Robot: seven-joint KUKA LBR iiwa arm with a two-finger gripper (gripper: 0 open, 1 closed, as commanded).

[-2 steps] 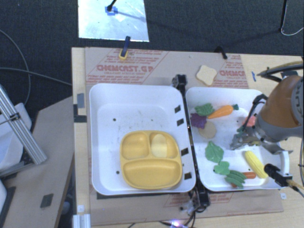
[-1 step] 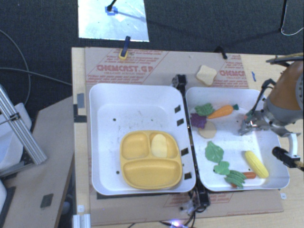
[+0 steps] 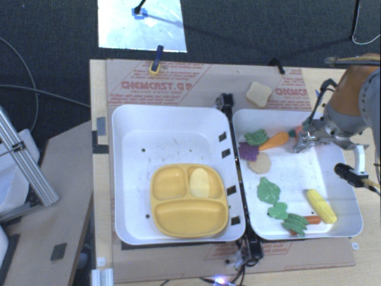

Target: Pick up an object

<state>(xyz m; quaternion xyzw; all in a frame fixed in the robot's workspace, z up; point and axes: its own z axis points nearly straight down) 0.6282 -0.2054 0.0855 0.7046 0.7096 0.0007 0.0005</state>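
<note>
Yellow divided plate (image 3: 189, 200) in left bin (image 3: 128, 159). Gripper (image 3: 301, 142) lowered beside carrot (image 3: 275, 140), right bin (image 3: 342, 186) (finger state cannot be told; arm cut off at right).

The arm (image 3: 356, 103) runs off the picture's right edge beside the right bin (image 3: 348, 204), its gripper (image 3: 302, 140) at the orange end of the carrot (image 3: 275, 140) too small and blurred to tell how the fingers stand, and whether it touches the carrot is unclear.
</note>
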